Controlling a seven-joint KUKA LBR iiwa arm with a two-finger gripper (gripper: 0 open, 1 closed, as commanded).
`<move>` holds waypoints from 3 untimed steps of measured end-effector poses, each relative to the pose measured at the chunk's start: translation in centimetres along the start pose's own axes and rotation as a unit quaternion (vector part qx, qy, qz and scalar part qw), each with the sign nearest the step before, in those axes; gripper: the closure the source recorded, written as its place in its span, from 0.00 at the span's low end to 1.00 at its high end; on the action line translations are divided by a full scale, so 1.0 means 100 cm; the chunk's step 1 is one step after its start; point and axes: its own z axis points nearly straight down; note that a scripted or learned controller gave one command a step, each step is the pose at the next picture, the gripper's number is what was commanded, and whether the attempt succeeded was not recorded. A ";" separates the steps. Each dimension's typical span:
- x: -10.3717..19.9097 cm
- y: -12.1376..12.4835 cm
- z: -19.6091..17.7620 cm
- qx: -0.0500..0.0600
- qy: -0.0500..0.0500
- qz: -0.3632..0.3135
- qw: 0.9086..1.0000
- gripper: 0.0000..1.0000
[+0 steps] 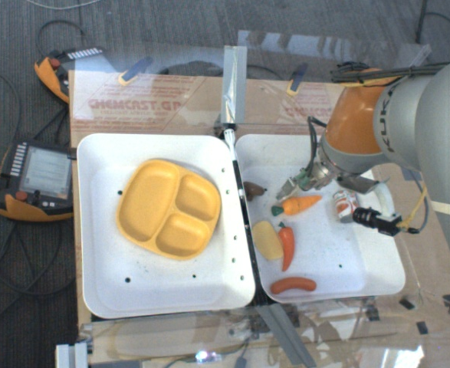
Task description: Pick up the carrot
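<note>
Orange with a green leafy end, the carrot [300,204] lies flat on the floor of the right bin [378,274], directly under and just in front of the tool [305,182]. I cannot tell whether the tool is apart or together; the wrist hides its tips. I see nothing held.

Just beyond the carrot's green end sits a small dark brown item [254,192]. Below the tool lie a pale yellow potato-like piece [267,240] and a red chilli [287,245], touching each other. A sausage [292,285] rests well apart, near the bin's lower wall. A small can [343,204] lies just behind the tool.

Risk, in my judgement: the carrot is slim and tapered, so an off-centre closure could roll or squirt it toward the chilli.
</note>
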 end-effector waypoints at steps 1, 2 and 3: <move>0.062 0.016 -0.084 0.009 0.006 0.068 0.998 1.00; 0.042 -0.055 -0.071 0.011 0.005 0.232 0.973 1.00; 0.053 -0.066 0.006 0.004 0.002 0.342 0.940 1.00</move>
